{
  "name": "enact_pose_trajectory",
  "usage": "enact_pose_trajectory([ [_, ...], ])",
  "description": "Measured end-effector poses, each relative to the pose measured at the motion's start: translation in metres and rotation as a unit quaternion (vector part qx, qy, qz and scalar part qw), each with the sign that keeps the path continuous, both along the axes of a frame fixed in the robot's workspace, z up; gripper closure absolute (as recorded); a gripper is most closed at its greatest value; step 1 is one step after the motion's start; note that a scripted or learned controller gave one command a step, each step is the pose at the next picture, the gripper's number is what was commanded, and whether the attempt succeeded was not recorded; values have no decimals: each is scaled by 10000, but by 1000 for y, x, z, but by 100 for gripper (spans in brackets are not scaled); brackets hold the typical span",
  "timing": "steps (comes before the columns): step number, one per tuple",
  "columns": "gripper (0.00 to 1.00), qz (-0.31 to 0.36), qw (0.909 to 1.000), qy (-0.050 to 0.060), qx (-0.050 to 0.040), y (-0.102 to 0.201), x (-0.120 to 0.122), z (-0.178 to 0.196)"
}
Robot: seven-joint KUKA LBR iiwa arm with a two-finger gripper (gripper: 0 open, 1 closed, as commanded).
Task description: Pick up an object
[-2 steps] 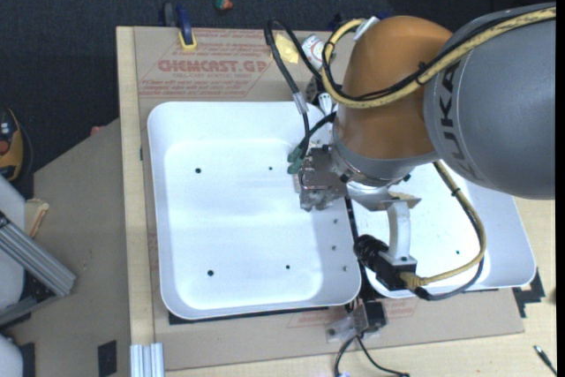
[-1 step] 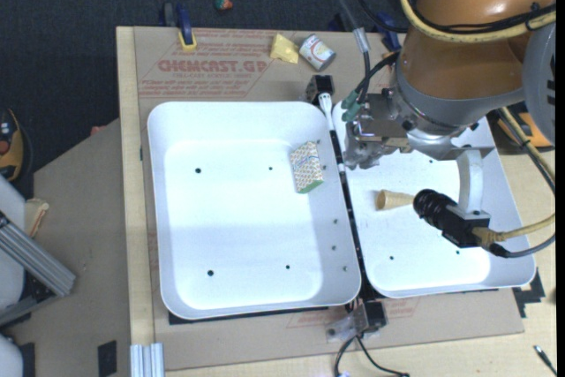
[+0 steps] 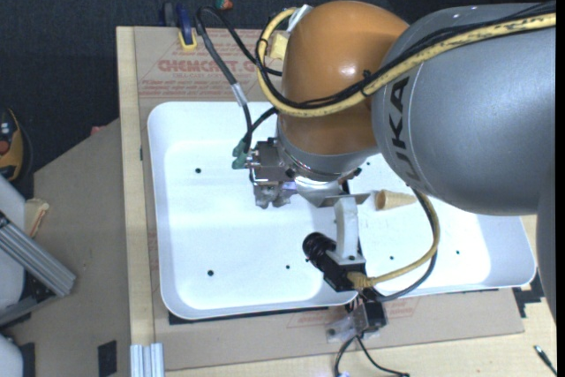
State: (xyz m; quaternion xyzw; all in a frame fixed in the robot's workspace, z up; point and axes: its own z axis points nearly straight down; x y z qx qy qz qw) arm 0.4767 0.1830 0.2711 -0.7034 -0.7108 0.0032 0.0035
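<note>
1. Arm position. The arm (image 3: pixel 477 101) enters from 3 o'clock and covers the middle of the view. Its orange band (image 3: pixel 335 75) sits over the centre of the white bin (image 3: pixel 203 216), with the wrist pointing down into the bin.

2. Jaws. The wrist hides the jaws from above. It cannot be told how far open they are, or whether anything is between them. A metal fitting (image 3: pixel 267 177) with a green connector projects from under the wrist on its 9 o'clock side, just above the bin floor.

3. Object. One loose item is visible: a small tan cone (image 3: pixel 395 199). It lies on its side on the bin floor, just beside the wrist at 3 o'clock of it, under the grey arm link. Its narrow end points toward 3 o'clock. Nothing visible grips it.

4. Bin. The floor toward 9 o'clock is bare white, marked by a few small black dots (image 3: pixel 210 272). The near rim runs along 6 o'clock.

5. Surroundings. The bin rests on a cardboard sheet (image 3: pixel 177 66) with red print along its 12 o'clock edge, which covers the table. A black cable (image 3: pixel 221 57) runs from that edge down to the metal fitting. A blue and yellow clamp (image 3: pixel 184 26) sits at the sheet's 12 o'clock edge, toward 11 o'clock of the view.
</note>
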Motion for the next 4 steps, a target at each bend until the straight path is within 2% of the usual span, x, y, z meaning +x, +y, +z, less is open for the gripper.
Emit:
enact_pose_trajectory([
  [1, 100, -35, 9999, -145, 46, 10, 3, 225],
  [2, 100, -87, 9999, -76, -3, -58, 3, 228],
  [3, 100, -19, 10000, -20, -6, 12, 2, 202],
  [4, 100, -91, 9999, -64, -5, -71, 3, 218],
])
